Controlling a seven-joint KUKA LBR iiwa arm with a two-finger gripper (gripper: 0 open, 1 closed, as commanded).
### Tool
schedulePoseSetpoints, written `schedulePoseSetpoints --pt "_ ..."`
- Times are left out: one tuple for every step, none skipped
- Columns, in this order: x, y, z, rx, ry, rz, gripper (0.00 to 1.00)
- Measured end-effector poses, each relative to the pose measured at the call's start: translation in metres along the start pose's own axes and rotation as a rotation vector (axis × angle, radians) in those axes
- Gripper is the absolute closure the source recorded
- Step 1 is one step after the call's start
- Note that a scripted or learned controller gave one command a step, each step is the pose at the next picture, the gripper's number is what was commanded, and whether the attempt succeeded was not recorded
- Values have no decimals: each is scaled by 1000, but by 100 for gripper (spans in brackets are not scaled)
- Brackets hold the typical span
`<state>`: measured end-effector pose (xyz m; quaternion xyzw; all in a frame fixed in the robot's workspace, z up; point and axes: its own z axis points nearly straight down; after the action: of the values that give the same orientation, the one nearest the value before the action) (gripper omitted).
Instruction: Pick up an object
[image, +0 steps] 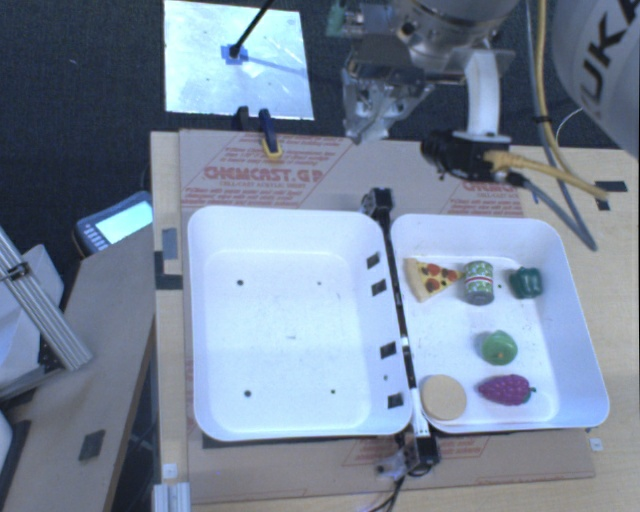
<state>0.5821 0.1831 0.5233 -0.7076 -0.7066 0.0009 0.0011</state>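
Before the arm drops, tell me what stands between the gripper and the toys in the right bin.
Nothing visible does. The gripper hangs above the bench behind both bins, and the pizza slice, can, green pepper, apple, grapes and cookie lie uncovered in the right bin.

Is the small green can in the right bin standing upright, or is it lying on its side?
Upright. The can shows its round top toward the camera, with the label wrapping the side below, between the pizza slice and the green pepper.

Position: fixed above the bench, set back from it.
Facing: down at a slant.
Coverage: both white bins, with bench surface around them.
Arm entry: bench's right.
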Motion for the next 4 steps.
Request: schedulePoseSetpoints --pt "54 13 1 -4 2 -9 100" --pt "50 89 7 -7 0 -1 100" --pt "51 86 -13 -6 1 -5 100" --pt "51 86 -12 -4 0 -5 100"
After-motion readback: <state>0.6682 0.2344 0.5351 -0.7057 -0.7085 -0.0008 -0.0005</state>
